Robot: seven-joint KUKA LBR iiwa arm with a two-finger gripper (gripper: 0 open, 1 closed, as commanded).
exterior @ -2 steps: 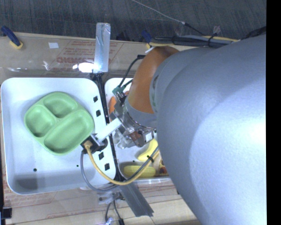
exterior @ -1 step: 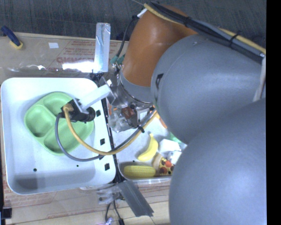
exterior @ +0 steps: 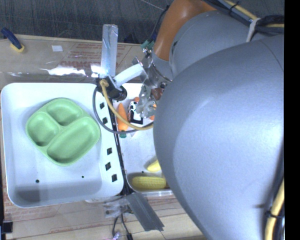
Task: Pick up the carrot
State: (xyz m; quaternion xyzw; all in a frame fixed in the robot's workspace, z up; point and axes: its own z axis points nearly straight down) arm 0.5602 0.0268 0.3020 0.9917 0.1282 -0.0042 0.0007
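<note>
Nearest the camera, the grey arm (exterior: 225, 134) filled the right half of my view, its bulk covering most of the right bin (exterior: 140, 156). At the bin's 6 o'clock edge I could see a yellow corn cob (exterior: 147, 183) lying flat, with a smaller yellow piece (exterior: 153, 166) just above it; I couldn't name that one.

Further in, the carrot (exterior: 122, 115) lay against the right bin's 9 o'clock wall, beside the divider between the bins. It looked short and orange, running roughly 12 to 6, partly crossed by a looping cable (exterior: 104, 115). It rested on the bin floor, so I judged the pick not yet made: the grasp and the lift were both left to do.

The gripper (exterior: 142, 106) hung just at the carrot's 3 o'clock, very near it. Whether the jaws stood open or closed I could not tell from this angle.

The left bin (exterior: 20, 149) held a green divided plate (exterior: 63, 130).
</note>
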